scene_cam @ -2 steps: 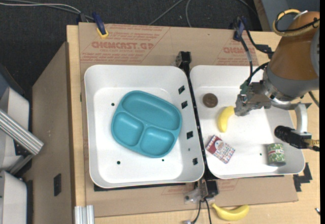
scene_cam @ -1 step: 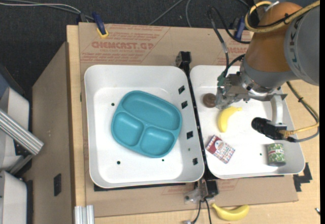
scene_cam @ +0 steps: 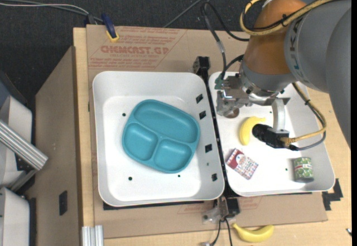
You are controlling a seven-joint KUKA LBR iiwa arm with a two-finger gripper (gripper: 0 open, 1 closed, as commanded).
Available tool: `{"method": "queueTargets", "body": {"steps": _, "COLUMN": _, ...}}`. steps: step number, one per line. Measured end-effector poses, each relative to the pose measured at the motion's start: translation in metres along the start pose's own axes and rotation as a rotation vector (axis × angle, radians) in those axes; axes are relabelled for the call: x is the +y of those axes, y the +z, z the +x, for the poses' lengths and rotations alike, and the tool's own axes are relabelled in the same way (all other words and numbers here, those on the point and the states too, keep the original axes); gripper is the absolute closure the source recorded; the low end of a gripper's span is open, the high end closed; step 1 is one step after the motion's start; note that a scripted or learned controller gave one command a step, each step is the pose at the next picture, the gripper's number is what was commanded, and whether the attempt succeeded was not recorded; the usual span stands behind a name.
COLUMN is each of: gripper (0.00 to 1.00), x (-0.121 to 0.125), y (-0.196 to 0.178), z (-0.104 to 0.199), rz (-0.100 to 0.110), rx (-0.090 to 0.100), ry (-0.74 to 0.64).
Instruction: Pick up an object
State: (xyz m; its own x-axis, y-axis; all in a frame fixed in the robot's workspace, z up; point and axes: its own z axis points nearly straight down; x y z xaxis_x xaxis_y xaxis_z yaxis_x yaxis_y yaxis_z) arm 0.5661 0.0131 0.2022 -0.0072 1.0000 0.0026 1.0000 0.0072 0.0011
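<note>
The arm (scene_cam: pixel 279 33) reached in from the right and hung over the right bin (scene_cam: pixel 321 144), its orange band above the grey wrist. The tool (scene_cam: pixel 227 106) sat low at the upper left part of that bin, close to the divide between the two bins. Whether it was clenched or released could not be told, since the wrist body and cabling hid its tip from above, and nothing could be seen held in it.

A yellow banana (scene_cam: pixel 247 129) lay in the right bin just below and slightly right of the tool, near it but with no visible contact. A black part (scene_cam: pixel 269 136) on the arm's cabling overlapped the banana's right side. Further down, toward the bin's front edge, lay a small red and white packet (scene_cam: pixel 241 162), tilted, well below the tool. At the bin's lower right stood a small green-labelled can (scene_cam: pixel 303 168), well apart from the tool.

The left bin (scene_cam: pixel 106 128) held a teal divided plate (scene_cam: pixel 160 135), lying flat near its middle, away from the tool across the bin walls.

Both bins rested on a cardboard sheet (scene_cam: pixel 139 44) printed in red on the worktop. A second banana (scene_cam: pixel 255 232) lay outside the bins at the front edge.
</note>
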Motion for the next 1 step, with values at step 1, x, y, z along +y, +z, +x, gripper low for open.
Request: {"method": "queueTargets", "body": {"steps": 1, "gripper": 1.0, "x": 0.0113, "y": -0.02, "z": 0.0587, "rz": -0.002, "rx": 0.001, "ry": -0.001}}
